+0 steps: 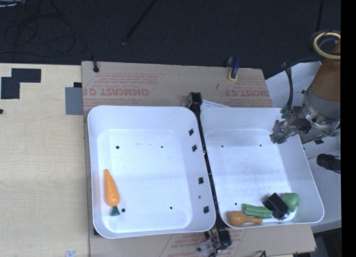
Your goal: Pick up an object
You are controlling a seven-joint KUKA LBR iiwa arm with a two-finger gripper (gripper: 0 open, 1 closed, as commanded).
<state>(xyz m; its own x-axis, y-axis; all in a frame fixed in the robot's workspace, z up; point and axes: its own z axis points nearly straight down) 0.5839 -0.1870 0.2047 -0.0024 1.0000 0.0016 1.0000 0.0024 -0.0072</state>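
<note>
The gripper hung over the far right rim of the right bin, at about two o'clock from that bin's middle; whether it was spread or pressed together could not be told, and nothing showed in it. Behind it, at three o'clock, rose the grey arm with its orange band.

The right bin's contents were bunched in its near corner, at about five o'clock from the gripper and well apart from it: a black block lay against a green piece, a long green vegetable lay just beside it at nine o'clock, and an orange-tan gourd-shaped toy sat by the near rim. The rest of that bin's floor was bare white.

The left bin held a toy carrot near its left wall, at about eight o'clock from the bin's middle, tip pointing to twelve and green end toward six.

A black divider ran where the two bins met. Both sat on a sheet of printed cardboard, with a pale wooden bench top at nine o'clock and dark floor with cables at twelve. A blue and yellow clip stood at the cardboard's far edge.
</note>
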